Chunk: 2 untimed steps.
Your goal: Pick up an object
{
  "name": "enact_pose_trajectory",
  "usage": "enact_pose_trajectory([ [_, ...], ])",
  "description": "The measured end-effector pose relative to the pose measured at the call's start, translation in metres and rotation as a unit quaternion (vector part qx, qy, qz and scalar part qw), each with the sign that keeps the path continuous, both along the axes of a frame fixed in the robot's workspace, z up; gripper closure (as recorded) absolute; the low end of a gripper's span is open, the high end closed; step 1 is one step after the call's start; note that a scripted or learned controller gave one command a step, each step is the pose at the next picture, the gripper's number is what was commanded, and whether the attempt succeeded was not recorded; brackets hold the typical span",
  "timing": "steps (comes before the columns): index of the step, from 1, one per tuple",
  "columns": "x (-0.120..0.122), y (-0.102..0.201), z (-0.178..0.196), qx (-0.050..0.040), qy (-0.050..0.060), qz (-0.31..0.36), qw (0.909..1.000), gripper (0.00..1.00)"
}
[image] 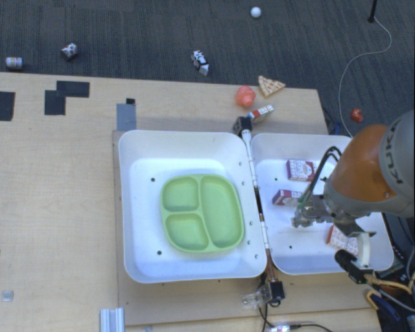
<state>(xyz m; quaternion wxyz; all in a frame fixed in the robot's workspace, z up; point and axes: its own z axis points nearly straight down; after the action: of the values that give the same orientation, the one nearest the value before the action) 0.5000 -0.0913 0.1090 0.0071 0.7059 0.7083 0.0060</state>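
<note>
The grey arm with its orange band [364, 170] reaches in from the right and hangs over the right-hand shallow white bin [275, 249]; its two-finger gripper [303, 217] sits low over the bin's bare white floor, left of the arm's bulk; whether that pincer is apart or together I cannot tell, since the metal there is small and blurred.

Three small cartons lie in the right bin; a red-and-white box [300, 170] rests near the back wall; a second small red-and-white box [284, 196] lies just below it, closer to the gripper yet apart from it; a third red-and-white packet [342, 240] lies near the front right, partly hidden under the wrist.

The left-hand shallow white bin [139, 214] holds a pale green plastic plate with three compartments [201, 213], lying flat in its middle.

Beyond the bins, on the bench's far edge, sit a round orange-red ball [245, 96], a tan wedge that looks like a toy pizza slice [270, 85], and a small red-and-white tube [262, 113]; on the dark carpet further back lie a small white ball [255, 11] and a crumpled black-and-white scrap [200, 61].
</note>
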Motion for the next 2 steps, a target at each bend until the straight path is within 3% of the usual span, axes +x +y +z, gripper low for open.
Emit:
enact_pose_trajectory([
  [1,0.055,-0.045,-0.017,0.0005,0.008,-0.001,1.0,1.0],
  [2,0.082,-0.108,-0.021,-0.0002,0.008,-0.001,1.0,1.0],
])
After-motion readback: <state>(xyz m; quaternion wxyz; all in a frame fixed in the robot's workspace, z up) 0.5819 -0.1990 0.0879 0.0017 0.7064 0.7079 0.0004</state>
